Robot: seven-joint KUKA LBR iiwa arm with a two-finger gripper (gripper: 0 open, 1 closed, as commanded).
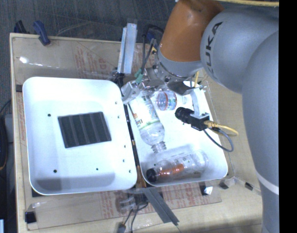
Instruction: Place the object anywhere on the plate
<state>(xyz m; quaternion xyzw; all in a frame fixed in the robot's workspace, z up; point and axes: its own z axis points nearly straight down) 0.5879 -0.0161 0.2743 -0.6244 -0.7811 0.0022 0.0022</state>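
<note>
A dark ribbed plate (84, 129) lies flat in the left bin (41, 96). In the right bin (219, 161) a clear plastic bottle with a paper label (147, 120) lies with its cap toward the near side. My gripper (137, 87) hangs over that bottle's far end, close to the wall between the bins. The grey wrist and orange band hide much of it. A second clear bottle with a black cap and orange inside (180, 164) lies along the near wall. A small clear container (166, 101) sits just below the wrist.
A black cable plug with a yellow lead (192, 118) hangs from the wrist over the right bin. A metal bracket (127, 47) stands behind the bins. A blue clamp (41, 33) grips the bench's far left corner.
</note>
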